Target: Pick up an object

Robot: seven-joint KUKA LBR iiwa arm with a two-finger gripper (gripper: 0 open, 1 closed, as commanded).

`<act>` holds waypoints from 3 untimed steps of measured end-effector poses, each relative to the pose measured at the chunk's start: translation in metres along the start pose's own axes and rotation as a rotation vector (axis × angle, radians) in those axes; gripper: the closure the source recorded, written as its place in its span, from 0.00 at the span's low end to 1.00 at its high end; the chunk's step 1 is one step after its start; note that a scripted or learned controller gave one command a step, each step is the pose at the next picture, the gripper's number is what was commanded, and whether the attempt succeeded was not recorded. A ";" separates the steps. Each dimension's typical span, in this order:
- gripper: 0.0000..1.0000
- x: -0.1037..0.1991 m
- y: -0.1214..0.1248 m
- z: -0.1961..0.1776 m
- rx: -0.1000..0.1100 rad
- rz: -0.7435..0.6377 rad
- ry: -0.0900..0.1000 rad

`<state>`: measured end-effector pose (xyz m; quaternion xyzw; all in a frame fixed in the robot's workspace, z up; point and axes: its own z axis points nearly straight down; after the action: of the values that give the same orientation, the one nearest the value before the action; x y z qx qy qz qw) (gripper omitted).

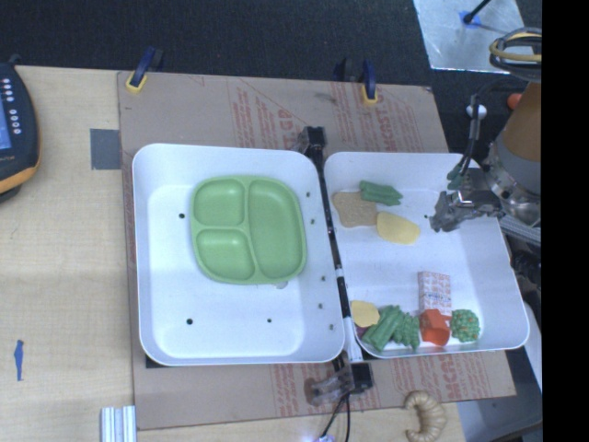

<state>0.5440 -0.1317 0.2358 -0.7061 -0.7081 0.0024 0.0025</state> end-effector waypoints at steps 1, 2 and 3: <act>1.00 -0.014 0.110 0.025 -0.014 -0.006 -0.003; 1.00 -0.008 0.102 0.077 -0.002 -0.004 -0.001; 1.00 -0.034 0.058 0.132 0.000 -0.001 0.000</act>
<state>0.6009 -0.1659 0.1031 -0.7058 -0.7084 0.0024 0.0025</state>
